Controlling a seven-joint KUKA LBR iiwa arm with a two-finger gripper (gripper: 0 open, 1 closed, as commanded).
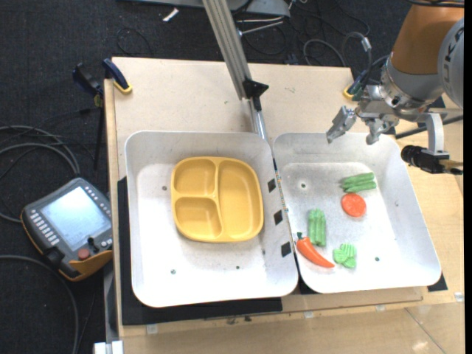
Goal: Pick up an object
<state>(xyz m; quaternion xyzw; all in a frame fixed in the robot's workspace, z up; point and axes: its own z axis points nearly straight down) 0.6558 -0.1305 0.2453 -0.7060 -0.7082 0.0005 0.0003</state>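
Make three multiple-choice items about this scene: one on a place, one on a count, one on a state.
1. Where is the yellow tray?
A. In the left bin
B. In the right bin
C. On the bare bench

2. How many green pieces lie in the right bin?
A. One
B. Three
C. Five

3. How is the claw?
A. Shut on the carrot
B. Open, holding nothing
C. Pressed onto the red slice

Answers: 1 A, the tray sits on the left bin's floor. 2 B, the bean bundle, the upright piece and the leafy piece are green. 3 B, its fingers are spread above the bin's far edge with nothing between.
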